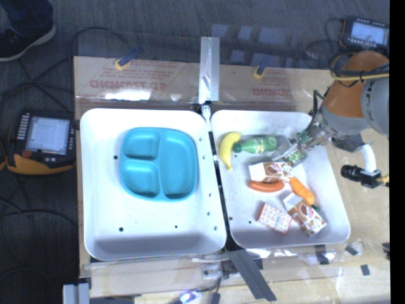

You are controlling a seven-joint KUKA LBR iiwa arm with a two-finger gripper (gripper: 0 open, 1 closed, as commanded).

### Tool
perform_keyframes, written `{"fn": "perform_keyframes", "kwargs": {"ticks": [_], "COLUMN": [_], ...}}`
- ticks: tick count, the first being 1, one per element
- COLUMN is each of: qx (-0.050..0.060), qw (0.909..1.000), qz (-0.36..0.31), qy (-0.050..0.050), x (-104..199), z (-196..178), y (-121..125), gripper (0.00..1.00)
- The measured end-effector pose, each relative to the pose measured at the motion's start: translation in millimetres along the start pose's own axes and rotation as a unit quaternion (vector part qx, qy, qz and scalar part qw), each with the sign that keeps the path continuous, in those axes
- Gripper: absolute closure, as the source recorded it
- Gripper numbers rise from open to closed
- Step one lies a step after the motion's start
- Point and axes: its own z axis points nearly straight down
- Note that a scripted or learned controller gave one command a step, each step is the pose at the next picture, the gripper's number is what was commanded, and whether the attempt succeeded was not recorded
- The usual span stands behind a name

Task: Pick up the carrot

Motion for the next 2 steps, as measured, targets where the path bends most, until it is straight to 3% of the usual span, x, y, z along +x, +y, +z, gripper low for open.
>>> {"fn": "perform_keyframes", "kwargs": {"ticks": [2], "qx": [0.009], "qw": [0.9971], "qz": [-0.076], "qy": [0.004], "x": [34], "z": [-72], "y": [-123], "gripper": [0.00]}}
